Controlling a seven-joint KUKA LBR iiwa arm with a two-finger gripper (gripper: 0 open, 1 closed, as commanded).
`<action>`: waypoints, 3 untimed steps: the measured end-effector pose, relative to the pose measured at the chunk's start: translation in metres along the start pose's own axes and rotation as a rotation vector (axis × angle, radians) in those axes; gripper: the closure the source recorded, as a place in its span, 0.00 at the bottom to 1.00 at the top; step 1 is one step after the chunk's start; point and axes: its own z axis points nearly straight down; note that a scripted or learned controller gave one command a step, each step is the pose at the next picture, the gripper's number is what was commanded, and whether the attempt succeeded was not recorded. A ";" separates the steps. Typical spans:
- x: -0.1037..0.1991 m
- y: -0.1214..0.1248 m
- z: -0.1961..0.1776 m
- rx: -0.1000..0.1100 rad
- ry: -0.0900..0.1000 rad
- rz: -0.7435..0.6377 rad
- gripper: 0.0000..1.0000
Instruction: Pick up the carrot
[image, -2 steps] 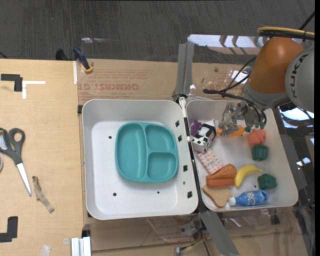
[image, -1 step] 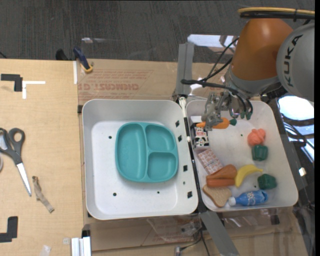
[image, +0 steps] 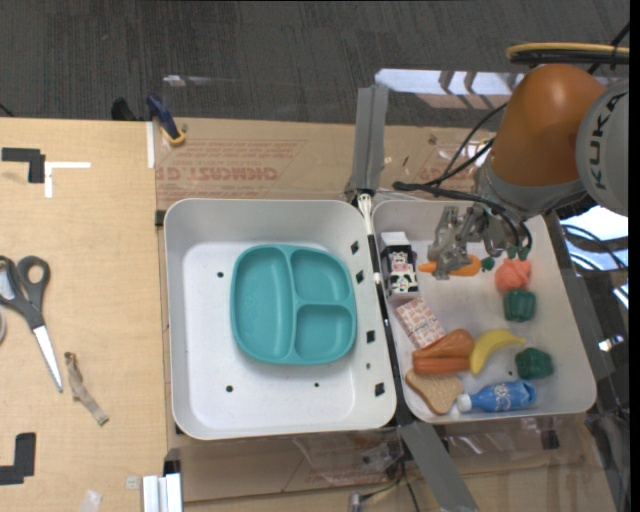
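The carrot (image: 450, 267) is a small orange piece with a green top, lying crosswise in the upper part of the right bin (image: 570, 400). My gripper (image: 456, 250) hangs straight over it from the grey and orange arm (image: 540, 120), its tip right at the carrot's upper edge. From this angle I cannot make out whether it touches the carrot.
Around the carrot lie a cow-print carton (image: 400, 268), a red fruit (image: 515, 274), a green pepper (image: 518, 305), a checkered packet (image: 420, 320), a sausage (image: 442, 352), a banana (image: 495, 348), bread (image: 432, 392) and a blue bottle (image: 500, 397). A teal divided plate (image: 295, 303) sits in the left bin (image: 190, 330).
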 end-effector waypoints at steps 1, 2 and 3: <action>0.054 -0.016 0.054 0.004 -0.012 -0.256 1.00; 0.073 -0.057 0.034 0.000 -0.003 -0.588 1.00; 0.080 0.011 -0.040 -0.002 -0.002 -0.585 1.00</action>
